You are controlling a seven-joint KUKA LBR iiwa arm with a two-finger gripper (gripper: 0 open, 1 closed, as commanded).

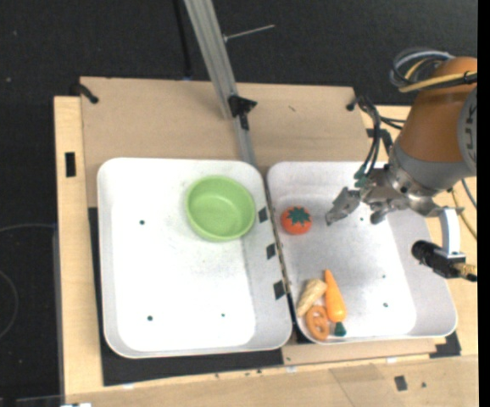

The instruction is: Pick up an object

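In the right bin, a small red tomato with a green top lies near the left wall. A cluster sits at the bin's front left: an orange carrot, a pale beige piece and a round orange slice. My gripper hangs over the upper middle of the right bin, to the right of the tomato, with its two fingers spread apart and nothing between them. A green bowl rests in the left bin, at its upper right.
A grey metal pole slants from the top down to the gap between the bins. The bins rest on a wooden bench over dark floor.
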